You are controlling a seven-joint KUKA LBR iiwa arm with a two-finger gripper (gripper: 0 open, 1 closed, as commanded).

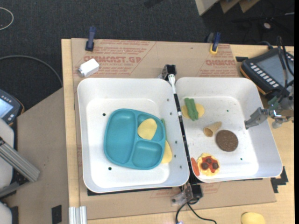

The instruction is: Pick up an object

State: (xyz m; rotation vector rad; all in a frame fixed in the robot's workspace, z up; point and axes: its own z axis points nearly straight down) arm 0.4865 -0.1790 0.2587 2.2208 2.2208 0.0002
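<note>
The right bin (252, 90) holds a green pickle-like piece (190, 108) lying on a yellow chip (199, 110), a small tan piece (211, 129), a round brown patty (226, 140), a pizza-like slice (208, 164) and a thin orange stick (194, 166). My gripper (256, 117) is at the right bin's right wall, just right of and apart from the patty, with nothing visibly in it. In the left bin (88, 125) lies a teal divided plate (124, 141) with a yellow piece (148, 128) on it; another yellow piece (167, 153) peeks out at its right edge.
A small white box (88, 67) and two clamps (90, 33) (215, 42) sit on the cardboard behind the bins. A dark control pendant (268, 69) with cables lies at the back right. A yellow object (252, 217) rests at the bottom right.
</note>
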